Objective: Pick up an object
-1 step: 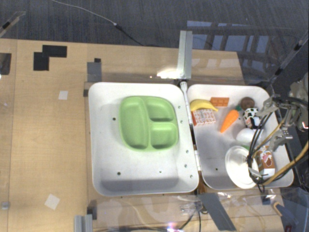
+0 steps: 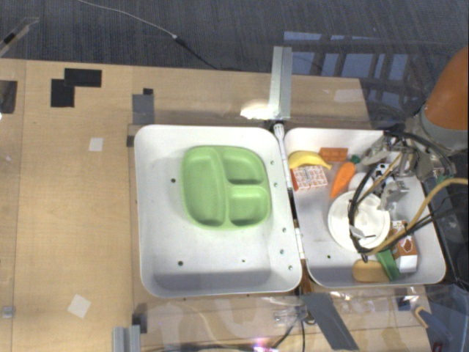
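The right bin (image 2: 319, 266) holds several small things. A yellow banana (image 2: 306, 158) lies at its far left beside a red and white packet (image 2: 311, 177), with an orange carrot (image 2: 341, 180) to their right. A brown block (image 2: 333, 155) sits at the back. A white round dish (image 2: 344, 222) is in the middle. At the front lie a tan bread-like piece (image 2: 368, 270), a green item (image 2: 388, 264) and a brown and white box (image 2: 407, 255). My gripper (image 2: 381, 173) hangs over the right bin, above the dish's far edge and right of the carrot, with black cables looped around it.
The left bin (image 2: 157, 218) bears a green divided plate (image 2: 223, 187). A metal post (image 2: 281, 86) stands behind the seam between the bins. The arm's orange band (image 2: 448, 101) is at the right edge. Wooden bench surface surrounds both bins.
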You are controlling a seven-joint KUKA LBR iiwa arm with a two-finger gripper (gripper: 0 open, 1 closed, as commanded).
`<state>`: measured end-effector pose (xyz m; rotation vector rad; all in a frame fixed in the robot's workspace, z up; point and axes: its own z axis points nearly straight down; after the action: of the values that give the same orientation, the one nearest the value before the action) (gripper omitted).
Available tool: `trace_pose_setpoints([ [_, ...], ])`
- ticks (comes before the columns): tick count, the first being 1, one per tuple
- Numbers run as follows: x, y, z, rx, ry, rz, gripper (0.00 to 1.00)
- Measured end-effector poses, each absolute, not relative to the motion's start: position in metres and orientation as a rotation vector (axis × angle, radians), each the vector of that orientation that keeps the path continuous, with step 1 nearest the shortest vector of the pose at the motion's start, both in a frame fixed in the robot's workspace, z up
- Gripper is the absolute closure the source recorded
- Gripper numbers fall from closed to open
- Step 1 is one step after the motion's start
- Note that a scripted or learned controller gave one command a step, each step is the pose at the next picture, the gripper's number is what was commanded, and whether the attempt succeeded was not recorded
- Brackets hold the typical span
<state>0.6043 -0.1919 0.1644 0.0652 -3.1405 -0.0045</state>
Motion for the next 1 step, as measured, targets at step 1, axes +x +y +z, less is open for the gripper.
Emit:
trace_pose_setpoints([
  [1, 0.6181, -0.1545, 0.097, 0.14, -3.168, 0.008, 0.0],
])
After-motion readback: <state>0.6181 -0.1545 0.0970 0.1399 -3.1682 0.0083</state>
